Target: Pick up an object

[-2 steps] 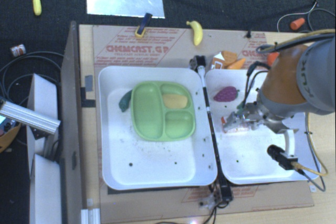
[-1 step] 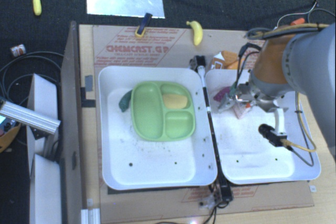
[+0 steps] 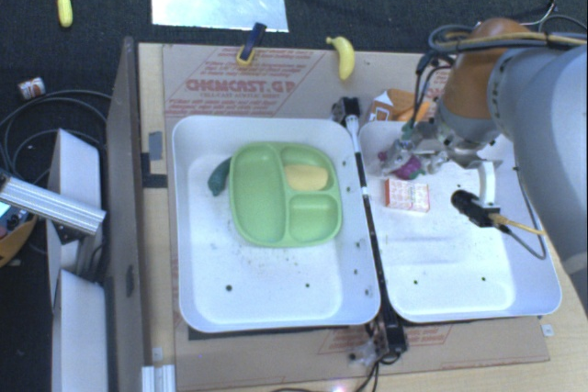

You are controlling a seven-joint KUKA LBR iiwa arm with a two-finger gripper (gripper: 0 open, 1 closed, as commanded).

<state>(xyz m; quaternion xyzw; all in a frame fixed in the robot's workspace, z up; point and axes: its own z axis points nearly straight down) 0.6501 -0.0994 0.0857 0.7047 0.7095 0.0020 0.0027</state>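
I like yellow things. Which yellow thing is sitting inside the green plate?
The pale yellow block lies in the top right compartment of the green divided plate. The banana rests on the cardboard above the bins, and the small yellow piece on the dark floor.

There are two white bins [image 3: 276,308] side by side. One green plate [image 3: 280,195] sits in the left bin. There are two yellow bananas — one [image 3: 344,57] on the bench, one [image 3: 64,10] on the floor. One robot arm [image 3: 528,96].
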